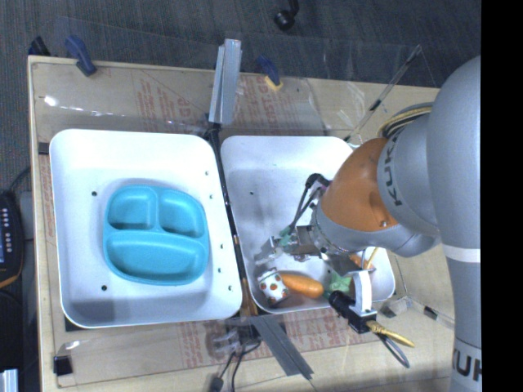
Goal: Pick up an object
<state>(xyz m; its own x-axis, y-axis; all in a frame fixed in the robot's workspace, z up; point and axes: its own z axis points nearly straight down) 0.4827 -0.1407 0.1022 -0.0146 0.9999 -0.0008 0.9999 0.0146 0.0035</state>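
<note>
My gripper (276,250) reaches into the right bin (261,178) from the right and sits low near its front. Just below it lie an orange carrot-shaped toy (302,284) and a small round white and brown object (271,287). A green piece (337,283) shows beside the carrot's right end, partly under the wrist. I see nothing clearly between the fingers. The arm's orange band hides much of the bin's right side.
The left bin (73,219) holds a blue divided plate (157,233). A grey bar (224,80) stands at the back between the two bins. Blue clamps (82,55) grip the bench's back edge. Metal fixtures (270,345) lie at the front edge.
</note>
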